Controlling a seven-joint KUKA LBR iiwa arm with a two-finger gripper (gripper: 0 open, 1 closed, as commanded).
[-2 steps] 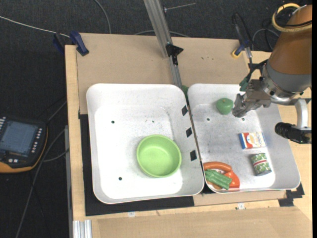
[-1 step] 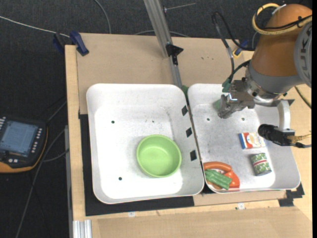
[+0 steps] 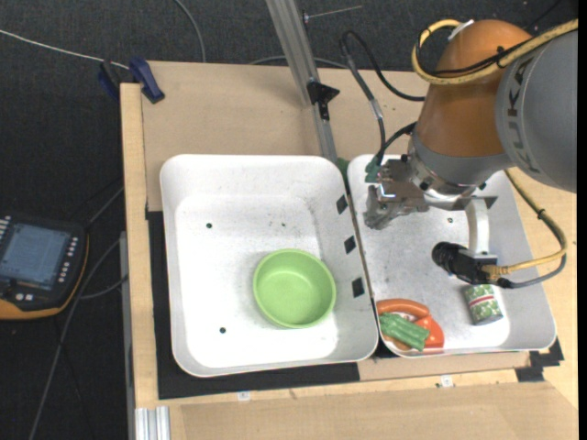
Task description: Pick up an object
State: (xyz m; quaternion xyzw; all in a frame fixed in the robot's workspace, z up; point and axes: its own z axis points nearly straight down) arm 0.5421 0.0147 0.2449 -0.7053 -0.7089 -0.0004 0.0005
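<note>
Camera view shows the tool (image 3: 383, 211), state unclear, above the right bin (image 3: 523, 246); the small can (image 3: 483, 304) looks light, rigid, graspable across its sides.

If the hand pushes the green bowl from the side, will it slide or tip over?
The green bowl sits upright on the flat floor of the left bin, looking wide and low, so it would probably slide, not tip. It looks like thin plastic, likely light and stiff. Its smooth round rim may slip from a pinch.
</note>
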